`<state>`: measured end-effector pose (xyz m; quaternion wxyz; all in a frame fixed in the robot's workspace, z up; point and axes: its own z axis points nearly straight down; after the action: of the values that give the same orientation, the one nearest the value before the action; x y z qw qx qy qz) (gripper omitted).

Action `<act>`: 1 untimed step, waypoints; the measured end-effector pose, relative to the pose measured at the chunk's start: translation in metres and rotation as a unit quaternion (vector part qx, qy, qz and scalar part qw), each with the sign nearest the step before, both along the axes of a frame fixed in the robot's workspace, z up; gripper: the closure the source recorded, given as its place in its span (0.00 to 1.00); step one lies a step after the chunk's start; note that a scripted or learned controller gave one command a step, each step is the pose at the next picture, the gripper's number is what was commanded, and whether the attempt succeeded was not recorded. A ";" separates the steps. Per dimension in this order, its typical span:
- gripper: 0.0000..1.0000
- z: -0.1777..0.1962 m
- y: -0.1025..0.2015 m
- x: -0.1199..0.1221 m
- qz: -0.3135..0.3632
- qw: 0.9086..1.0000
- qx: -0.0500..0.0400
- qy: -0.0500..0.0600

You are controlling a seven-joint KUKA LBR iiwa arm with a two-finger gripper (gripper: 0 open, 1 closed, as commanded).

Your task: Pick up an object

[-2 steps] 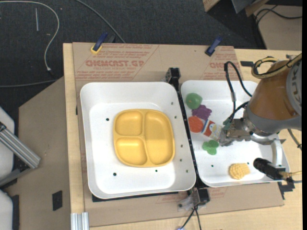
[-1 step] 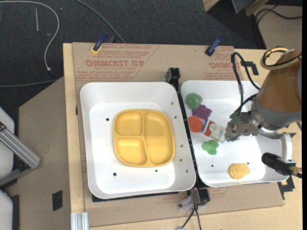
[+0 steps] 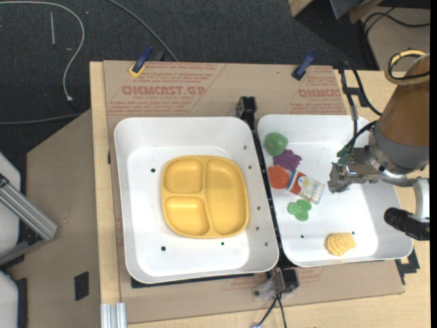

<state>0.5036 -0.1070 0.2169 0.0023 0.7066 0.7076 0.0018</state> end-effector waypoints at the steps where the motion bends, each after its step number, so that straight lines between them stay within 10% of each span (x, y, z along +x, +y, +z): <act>1: 1.00 0.037 0.000 0.001 0.000 1.000 0.000 0.000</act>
<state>0.5050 -0.1069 0.2541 0.0024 0.7066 0.7076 0.0017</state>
